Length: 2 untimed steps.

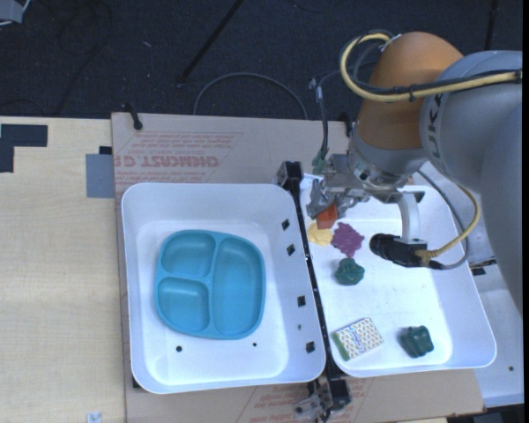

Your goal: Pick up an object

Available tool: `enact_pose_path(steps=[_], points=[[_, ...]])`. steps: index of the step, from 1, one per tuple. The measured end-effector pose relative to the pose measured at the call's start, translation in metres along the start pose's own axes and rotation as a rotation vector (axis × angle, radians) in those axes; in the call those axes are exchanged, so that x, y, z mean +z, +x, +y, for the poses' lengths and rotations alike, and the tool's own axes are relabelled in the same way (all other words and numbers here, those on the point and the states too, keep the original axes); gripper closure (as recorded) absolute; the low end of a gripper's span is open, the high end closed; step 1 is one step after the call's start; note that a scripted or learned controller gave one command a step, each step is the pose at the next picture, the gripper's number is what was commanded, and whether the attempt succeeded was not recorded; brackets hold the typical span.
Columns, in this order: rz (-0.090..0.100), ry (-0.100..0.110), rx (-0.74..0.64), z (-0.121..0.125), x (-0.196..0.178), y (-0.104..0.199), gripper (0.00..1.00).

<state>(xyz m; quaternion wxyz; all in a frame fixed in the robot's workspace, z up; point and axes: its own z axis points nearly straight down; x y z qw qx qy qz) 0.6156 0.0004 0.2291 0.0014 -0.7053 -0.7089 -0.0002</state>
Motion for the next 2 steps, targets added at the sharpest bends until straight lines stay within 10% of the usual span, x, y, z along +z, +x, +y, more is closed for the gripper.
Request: enact_pose_path(steps=[2], points=[[-0.001,0.001,0.001,0.003,-0.011,0.094,1.00]])
